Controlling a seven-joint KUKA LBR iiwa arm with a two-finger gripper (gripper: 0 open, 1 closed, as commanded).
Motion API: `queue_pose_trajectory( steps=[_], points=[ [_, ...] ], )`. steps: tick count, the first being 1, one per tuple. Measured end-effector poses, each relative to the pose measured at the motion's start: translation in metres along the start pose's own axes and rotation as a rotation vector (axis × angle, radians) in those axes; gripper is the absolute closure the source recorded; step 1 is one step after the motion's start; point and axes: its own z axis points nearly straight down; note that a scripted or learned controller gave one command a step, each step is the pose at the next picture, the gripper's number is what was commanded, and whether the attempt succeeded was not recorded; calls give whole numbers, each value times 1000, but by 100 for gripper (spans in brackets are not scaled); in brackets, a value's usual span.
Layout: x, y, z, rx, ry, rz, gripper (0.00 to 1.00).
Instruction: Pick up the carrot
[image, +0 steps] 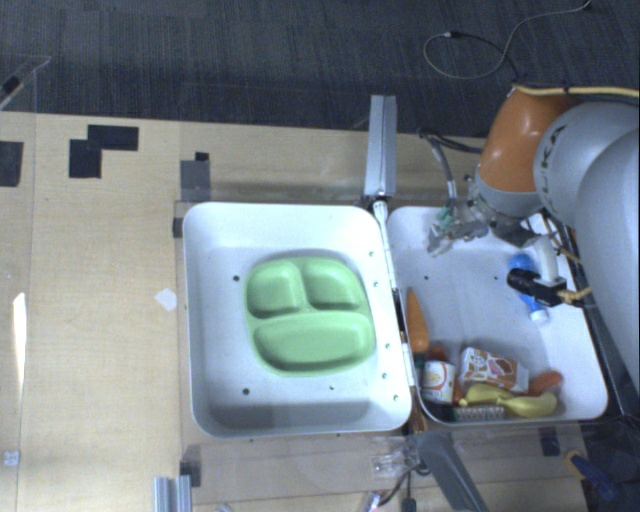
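In the camera view, at the 9 o'clock wall of the right shallow white plastic bin (470, 300), lies the slim orange tapered carrot (412, 322). It is pressed close along the divider between the two bins. Long axis runs 12 to 6, parallel with that wall; the narrower end seems to point to 12.

The grey metal two-finger gripper (455, 230) hangs over the bin's 11 o'clock corner, at the end of the grey arm with orange band (590, 170), which comes in from 3 o'clock. Whether it is apart or together cannot be told at this slant. Nothing seen in its grasp.

Key relation: the carrot lies at about 7 o'clock from the gripper, near but not under it. Judgement: the coming move is a short travel toward 7, then a descent with the closing line set across the carrot, 9 to 3. The wall touching or nearly touching the carrot on the 9 side leaves little room there; likely the awkward part.

Clutter at the bin's 6 o'clock end:
- small round white-and-red tin (435, 380), just beside the carrot's lower end
- printed flat food packet (492, 368)
- yellow toy banana (520, 405)
- short red-orange sausage shape (547, 381)

The left shallow white plastic bin (205, 300) holds a pale green divided plastic plate (308, 312), centred, well apart from the work.
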Motion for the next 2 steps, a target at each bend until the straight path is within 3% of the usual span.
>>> queue_pose_trajectory(
  steps=[1,2],
  points=[
    [11,10,-86,6,3,-305,100],
    [-11,-35,12,4,2,-527,100]
  ],
)
